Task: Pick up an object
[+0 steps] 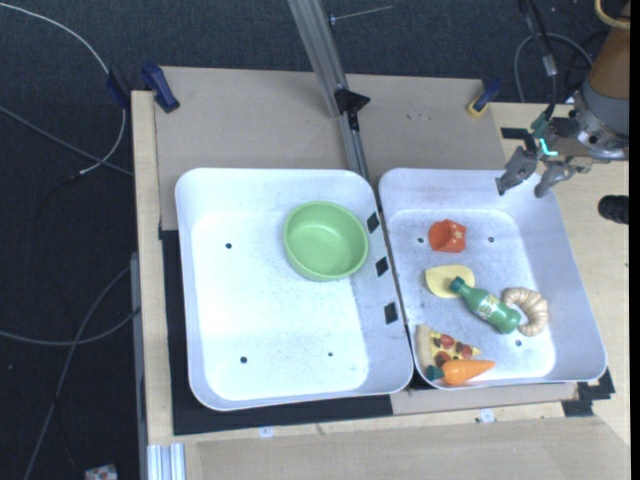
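Right now I have the end effector (528, 180) spread wide and empty over the right bin's (570, 258) far edge; next I'd descend onto the red object (447, 235) just inside.

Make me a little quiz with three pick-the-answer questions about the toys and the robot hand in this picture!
1. Where is the green bowl?
A. left bin
B. right bin
C. on the floor

2. What colour is the bottle?
A. blue
B. green
C. pink

3. What is the gripper doing?
A. holding the carrot
B. holding the bowl
C. holding nothing, fingers apart

Answers:
1 A: the bowl sits in the left bin, near its far side.
2 B: the bottle is green and lies in the right bin.
3 C: the gripper is at that bin's far right corner, with nothing between its fingers.
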Available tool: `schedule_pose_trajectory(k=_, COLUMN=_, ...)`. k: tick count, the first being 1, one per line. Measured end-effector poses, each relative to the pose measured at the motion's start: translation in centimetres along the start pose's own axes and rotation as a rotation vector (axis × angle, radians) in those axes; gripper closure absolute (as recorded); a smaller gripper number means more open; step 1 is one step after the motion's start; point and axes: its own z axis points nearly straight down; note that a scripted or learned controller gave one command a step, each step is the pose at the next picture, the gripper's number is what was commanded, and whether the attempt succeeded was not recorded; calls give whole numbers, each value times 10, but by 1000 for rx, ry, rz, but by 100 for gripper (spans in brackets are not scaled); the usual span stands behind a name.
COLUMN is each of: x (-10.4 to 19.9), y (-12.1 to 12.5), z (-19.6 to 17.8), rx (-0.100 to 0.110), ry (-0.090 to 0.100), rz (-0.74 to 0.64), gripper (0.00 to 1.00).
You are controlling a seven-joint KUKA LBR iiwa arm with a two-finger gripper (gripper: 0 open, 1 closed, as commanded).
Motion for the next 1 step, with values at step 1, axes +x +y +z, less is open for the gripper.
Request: schedule_pose_trajectory(k=1, x=0, y=2, z=-6, rx=-10, ry=-2, rz=-1, gripper=0)
